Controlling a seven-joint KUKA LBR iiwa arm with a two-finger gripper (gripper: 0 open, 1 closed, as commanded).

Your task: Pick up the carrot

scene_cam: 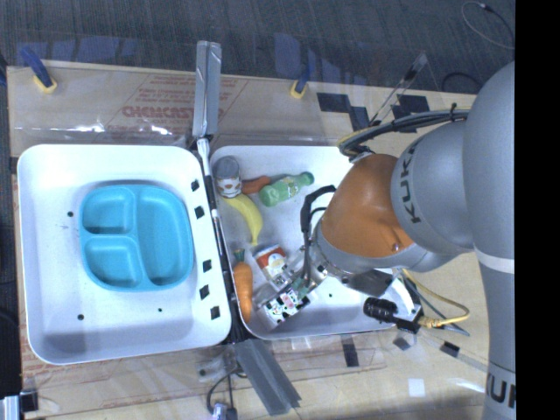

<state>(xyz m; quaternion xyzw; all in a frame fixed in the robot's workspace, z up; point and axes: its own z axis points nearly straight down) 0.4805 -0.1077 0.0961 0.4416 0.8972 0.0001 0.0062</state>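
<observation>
Carrot point(243, 290) lies in the right bin point(350, 326), against its left wall, just below the banana point(246, 216); pincer point(289, 297) sits low just right of carrot, over a small printed item; can't tell whether it is released or clenched; nothing visibly gripped; step looks like approach, pre-grasp; next move calls for shifting left onto carrot, then closing along its narrow width and lifting.
</observation>
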